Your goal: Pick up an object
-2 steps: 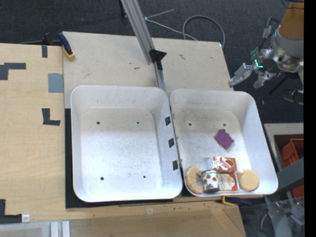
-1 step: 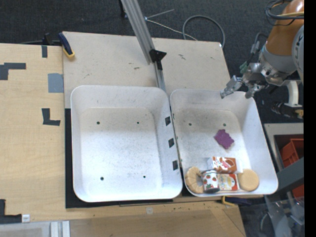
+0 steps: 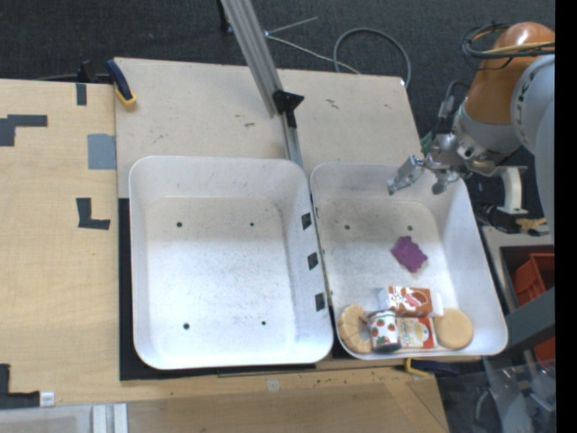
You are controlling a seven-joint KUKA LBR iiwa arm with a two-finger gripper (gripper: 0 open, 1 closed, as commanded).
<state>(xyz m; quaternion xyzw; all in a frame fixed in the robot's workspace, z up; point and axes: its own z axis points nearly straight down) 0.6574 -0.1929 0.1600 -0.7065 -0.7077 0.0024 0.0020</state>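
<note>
My gripper [image 3: 422, 173] hangs with nothing between its spread fingers over the right bin [image 3: 469, 233]'s far edge, while the purple block [image 3: 410, 253] lying mid-bin below it looks light, small and probably soft, best pinched across its 2 longer sides.

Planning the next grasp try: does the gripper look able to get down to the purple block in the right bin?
Probably yes. The purple block lies alone on bare floor of the right bin, apart from the snack cluster, and the gripper hovers just above it with nothing between.
</note>
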